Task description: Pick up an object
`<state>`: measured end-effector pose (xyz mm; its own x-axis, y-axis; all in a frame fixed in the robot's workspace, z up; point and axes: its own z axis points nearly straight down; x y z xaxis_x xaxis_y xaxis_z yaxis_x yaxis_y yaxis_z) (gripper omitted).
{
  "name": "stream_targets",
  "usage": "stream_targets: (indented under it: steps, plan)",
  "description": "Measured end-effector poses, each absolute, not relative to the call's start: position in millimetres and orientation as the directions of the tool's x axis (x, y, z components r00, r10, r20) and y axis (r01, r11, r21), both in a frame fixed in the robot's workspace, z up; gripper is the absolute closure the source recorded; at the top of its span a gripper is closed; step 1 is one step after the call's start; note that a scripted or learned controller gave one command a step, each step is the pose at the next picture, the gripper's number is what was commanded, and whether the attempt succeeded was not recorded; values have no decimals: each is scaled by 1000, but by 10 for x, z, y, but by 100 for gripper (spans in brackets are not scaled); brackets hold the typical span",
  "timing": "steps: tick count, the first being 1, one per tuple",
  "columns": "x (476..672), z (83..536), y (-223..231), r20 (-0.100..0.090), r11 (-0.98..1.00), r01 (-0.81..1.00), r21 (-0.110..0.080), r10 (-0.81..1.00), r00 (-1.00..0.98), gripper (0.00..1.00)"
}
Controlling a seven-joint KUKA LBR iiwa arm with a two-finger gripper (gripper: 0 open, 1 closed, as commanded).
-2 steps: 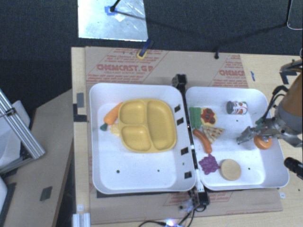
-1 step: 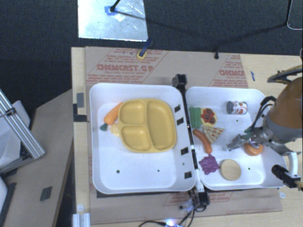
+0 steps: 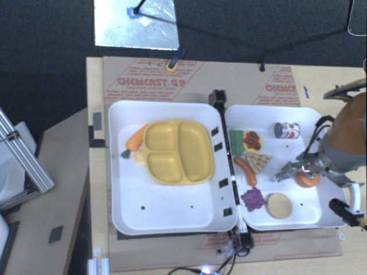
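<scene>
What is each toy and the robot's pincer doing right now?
Yellow tray: lying flat in the left bin, compartments bare.
Carrot: lying against the tray's left edge.
Can: on its side in the right bin.
Hot dog: lying flat, beside the pizza slice.
Grapes: lying next to the cookie.
Orange piece: lying right under the pincer.

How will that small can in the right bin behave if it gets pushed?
The can lies on its side, so it would probably roll across the right bin. It looks small and rigid, likely light, and its smooth wall may slip.
</scene>
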<state>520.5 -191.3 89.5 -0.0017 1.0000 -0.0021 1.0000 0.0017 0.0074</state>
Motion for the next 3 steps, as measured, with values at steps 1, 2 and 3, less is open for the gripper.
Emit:
stream_targets:
  steps: [1,2,3]
  plan:
    - [5231,1023,-1955,-15,-1,1000,21,1000,1,100]
    - [5214,1658,-1979,-3,4,1000,8,1000,-4,100]
    - [5232,2200,-1984,-3,4,1000,7,1000,-4,100]
